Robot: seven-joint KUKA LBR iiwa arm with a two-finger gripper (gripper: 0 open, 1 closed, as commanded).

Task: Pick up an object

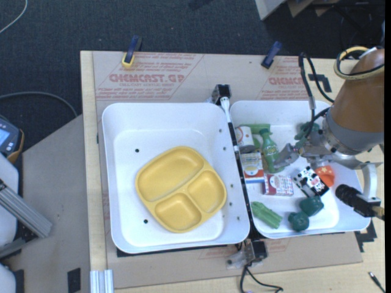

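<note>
White bin [351, 221]; green spray bottle [267, 140] lies flat; jaws' [286, 157] state unclear.

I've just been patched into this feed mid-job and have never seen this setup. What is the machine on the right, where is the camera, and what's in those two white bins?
One camera looks down at a slant on a bench. The grey and orange shape at the right is a robot arm reaching over the right bin. Its gripper hangs low among the clutter; whether it grips anything is unclear. That bin holds a green spray bottle, small cartons, a green block, a dark green toy and a black-and-white toy. The left bin holds a yellow divided plate.
</note>
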